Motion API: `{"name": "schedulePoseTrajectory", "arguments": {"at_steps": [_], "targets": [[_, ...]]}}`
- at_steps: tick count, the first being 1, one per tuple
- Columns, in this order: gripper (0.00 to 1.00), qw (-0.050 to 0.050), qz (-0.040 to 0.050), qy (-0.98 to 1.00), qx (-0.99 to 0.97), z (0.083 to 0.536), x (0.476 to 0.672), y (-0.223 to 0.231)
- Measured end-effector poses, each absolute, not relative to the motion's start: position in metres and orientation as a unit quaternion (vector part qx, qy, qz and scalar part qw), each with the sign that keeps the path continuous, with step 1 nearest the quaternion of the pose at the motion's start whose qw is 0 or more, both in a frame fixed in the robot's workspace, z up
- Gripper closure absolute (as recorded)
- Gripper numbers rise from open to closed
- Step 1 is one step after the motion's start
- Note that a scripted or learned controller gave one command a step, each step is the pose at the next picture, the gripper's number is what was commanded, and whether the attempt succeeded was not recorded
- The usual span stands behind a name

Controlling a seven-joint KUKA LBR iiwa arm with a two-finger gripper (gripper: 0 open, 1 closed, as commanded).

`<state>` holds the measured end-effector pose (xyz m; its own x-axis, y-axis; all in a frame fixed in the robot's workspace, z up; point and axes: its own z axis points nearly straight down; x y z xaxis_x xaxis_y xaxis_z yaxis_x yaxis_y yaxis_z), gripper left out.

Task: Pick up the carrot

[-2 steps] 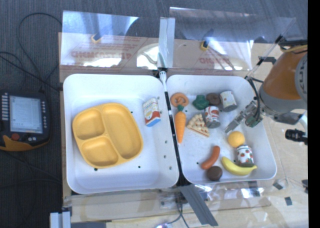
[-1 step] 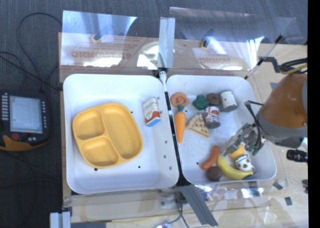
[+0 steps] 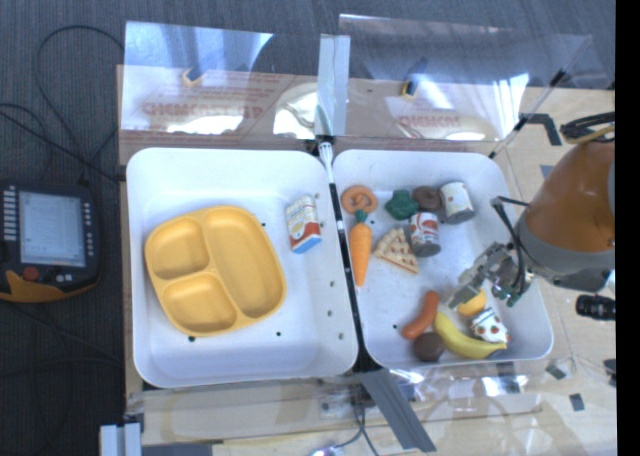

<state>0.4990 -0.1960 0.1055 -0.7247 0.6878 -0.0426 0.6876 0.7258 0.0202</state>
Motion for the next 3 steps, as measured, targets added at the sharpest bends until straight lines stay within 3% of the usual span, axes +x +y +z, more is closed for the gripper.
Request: {"name": "schedulePoseTrajectory", "arguments": {"at_steps": [1,2,3], "targets": [[1.0,0.0,0.0,0.858,0.513,0.148,0.493,-0.144],[1.0,0.0,0.0006,0.858,0.513,0.184,0.519,-0.046],[1.0,-0.001,-0.001,0.833,0.553,0.182,0.54,0.044]]}}
